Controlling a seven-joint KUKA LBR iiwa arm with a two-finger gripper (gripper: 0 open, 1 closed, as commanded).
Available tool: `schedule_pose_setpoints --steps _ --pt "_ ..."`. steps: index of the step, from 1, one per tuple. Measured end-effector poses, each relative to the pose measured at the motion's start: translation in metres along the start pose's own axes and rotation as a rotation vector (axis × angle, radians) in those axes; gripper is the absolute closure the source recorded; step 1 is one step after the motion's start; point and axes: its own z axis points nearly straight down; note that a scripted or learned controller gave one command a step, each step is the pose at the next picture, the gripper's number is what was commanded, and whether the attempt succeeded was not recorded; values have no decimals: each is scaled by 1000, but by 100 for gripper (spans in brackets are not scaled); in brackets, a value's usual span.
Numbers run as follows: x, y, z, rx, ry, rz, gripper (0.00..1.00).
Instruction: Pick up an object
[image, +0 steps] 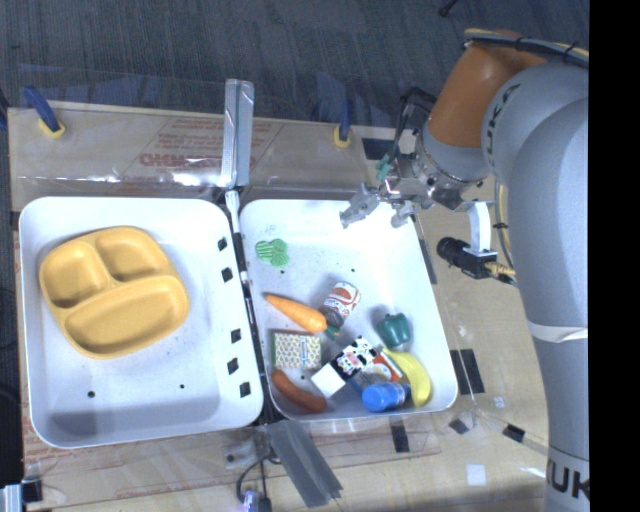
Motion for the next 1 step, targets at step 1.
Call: schedule_pose_setpoints --steps 1 --pt "22 -70 84 1 0 126 0"
